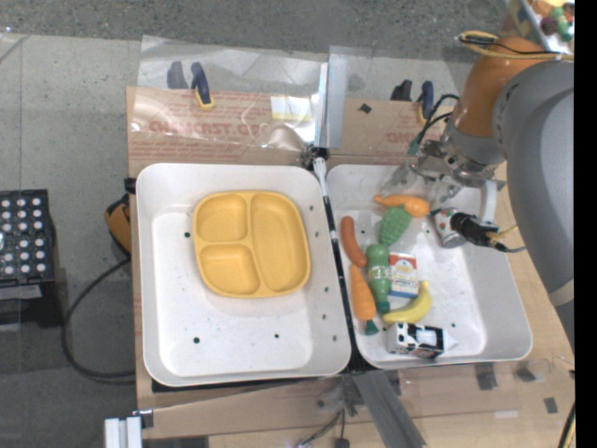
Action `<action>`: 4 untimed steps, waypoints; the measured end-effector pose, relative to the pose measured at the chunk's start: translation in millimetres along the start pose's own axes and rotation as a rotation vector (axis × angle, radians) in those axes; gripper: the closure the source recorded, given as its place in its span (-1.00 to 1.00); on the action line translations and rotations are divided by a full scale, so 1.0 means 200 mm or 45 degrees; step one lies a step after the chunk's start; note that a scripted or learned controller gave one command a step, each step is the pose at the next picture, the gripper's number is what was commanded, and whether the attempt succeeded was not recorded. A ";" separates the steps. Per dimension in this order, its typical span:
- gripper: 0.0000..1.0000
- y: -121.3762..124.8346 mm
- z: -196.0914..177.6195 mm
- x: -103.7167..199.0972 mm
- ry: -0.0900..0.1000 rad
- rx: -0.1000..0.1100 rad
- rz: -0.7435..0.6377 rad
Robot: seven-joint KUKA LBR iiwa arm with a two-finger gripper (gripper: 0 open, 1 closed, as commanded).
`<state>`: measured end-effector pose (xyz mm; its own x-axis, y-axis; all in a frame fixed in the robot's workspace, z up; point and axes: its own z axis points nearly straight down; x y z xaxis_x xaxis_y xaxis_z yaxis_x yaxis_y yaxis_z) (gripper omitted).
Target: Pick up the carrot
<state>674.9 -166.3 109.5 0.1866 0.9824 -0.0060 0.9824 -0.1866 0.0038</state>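
At the lower edge of the right bin (504, 343) lies a small black-and-white carton (415, 340), with a banana (411, 308) just above it. Above that come a red-and-white box (402, 274) and a green bottle (379, 271). The carrot (362, 292) lies by the bin's left wall, orange with a green tip pointing toward the bottom of the frame. A red sausage (353, 241) sits just above it and a green corn-like piece (394, 224) to its right. Toward the upper right, an orange piece (404, 203) lies directly under the gripper (435, 181). It may be between the fingers, but I cannot tell whether they are open or closed. The left bin (168, 325) holds a yellow tray (252, 243).

This looks like the grasp step, apparently over the wrong orange thing. The next move calls for shifting down-left to the carrot.
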 end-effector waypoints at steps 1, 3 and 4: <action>-1.00 -0.07 0.00 -0.02 -0.010 -0.036 -0.442; -1.00 -0.14 0.00 0.08 -0.012 -0.039 -0.572; 1.00 -0.11 -0.09 0.07 -0.018 -0.060 -0.568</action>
<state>654.8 -148.8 127.4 -0.2548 0.9665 -0.0308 0.9657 0.2560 0.0433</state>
